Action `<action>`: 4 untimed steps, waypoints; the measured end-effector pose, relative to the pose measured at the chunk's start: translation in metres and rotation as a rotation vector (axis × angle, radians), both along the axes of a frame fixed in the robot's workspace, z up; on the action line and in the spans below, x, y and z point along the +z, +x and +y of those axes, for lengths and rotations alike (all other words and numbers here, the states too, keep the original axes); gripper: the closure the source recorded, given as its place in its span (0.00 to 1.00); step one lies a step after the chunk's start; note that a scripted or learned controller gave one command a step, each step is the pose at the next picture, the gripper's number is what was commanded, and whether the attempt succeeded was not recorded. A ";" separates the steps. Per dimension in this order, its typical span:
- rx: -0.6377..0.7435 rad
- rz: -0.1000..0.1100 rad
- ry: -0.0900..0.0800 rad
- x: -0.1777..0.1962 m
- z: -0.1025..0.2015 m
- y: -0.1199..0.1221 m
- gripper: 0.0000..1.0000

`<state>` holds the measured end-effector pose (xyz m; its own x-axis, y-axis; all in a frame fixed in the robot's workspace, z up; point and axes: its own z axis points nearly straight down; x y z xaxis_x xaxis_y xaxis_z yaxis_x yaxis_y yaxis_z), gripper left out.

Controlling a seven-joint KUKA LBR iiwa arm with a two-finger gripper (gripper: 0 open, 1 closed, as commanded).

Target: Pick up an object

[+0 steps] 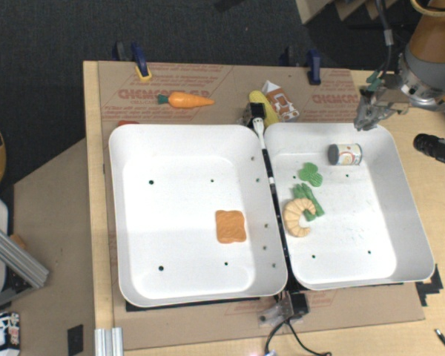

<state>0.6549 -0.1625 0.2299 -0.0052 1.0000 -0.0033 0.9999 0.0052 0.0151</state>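
The gripper [368,117] hangs at the upper right of the frame, over the far rim of the right bin [408,221]; nothing shows between its parts, and whether it is open or closed I cannot tell. This looks like the approach step, with no object taken yet. The nearest candidate is the small can [345,154] lying on its side just below it; a croissant [299,218] and green vegetables [308,175] lie nearer the bin's middle. Next it must shift toward the can, then descend.
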 end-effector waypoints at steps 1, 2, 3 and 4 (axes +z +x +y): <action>0.004 0.022 0.009 -0.034 0.099 -0.055 1.00; 0.005 0.009 0.006 -0.045 0.192 0.014 1.00; 0.002 -0.001 0.007 0.081 0.247 0.013 1.00; 0.007 0.017 0.009 0.038 0.375 0.007 1.00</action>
<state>0.6620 0.2124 0.2675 -0.0126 0.9999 0.0054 0.9999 0.0126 -0.0013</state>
